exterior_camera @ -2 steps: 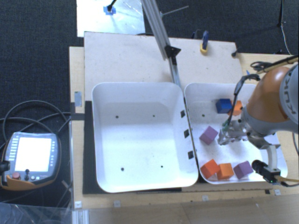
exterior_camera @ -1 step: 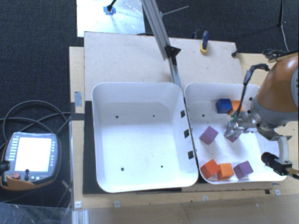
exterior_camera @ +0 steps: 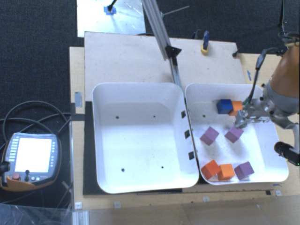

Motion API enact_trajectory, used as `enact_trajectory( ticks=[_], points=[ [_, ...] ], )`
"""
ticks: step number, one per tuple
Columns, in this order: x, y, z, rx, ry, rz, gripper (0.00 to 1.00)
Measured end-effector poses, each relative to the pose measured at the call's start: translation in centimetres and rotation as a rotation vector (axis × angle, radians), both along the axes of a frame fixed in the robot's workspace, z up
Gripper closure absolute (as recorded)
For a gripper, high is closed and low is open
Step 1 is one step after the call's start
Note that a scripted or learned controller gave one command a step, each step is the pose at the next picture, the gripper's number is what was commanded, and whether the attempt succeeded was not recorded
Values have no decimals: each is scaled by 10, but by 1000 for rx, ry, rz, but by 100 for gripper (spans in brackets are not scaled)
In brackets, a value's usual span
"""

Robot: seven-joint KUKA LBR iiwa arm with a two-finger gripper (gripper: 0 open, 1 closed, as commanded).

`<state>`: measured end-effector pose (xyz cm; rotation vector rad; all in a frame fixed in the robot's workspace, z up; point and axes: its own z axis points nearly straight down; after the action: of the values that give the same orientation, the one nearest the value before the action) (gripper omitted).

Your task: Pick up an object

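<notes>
Here, along the near edge of the right bin (exterior_camera: 281, 175), three cubes sit in a row: a dark orange cube (exterior_camera: 211, 168) toward the near-left corner, a lighter orange cube (exterior_camera: 226, 172) touching it, and a purple cube (exterior_camera: 244, 170) just beside that one. Farther in, near the middle of this bin, a second purple cube (exterior_camera: 209, 136) lies alone. A third purple cube (exterior_camera: 234, 134) is to its right, directly under the gripper (exterior_camera: 242, 122), which hangs over the bin from the right side. Whether the tool is clenched on this cube or released, I cannot tell. Toward the far edge, a blue cube (exterior_camera: 224, 106) stands touching another orange cube (exterior_camera: 236, 107). The left bin (exterior_camera: 101, 97) lies beside, its right rim against the right bin.
</notes>
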<state>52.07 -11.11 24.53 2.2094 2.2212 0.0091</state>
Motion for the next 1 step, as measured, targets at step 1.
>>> enact_trajectory(
  ticks=[1],
  points=[
    [1, 0, 27, 1, 5, -1, 100]
  ],
)
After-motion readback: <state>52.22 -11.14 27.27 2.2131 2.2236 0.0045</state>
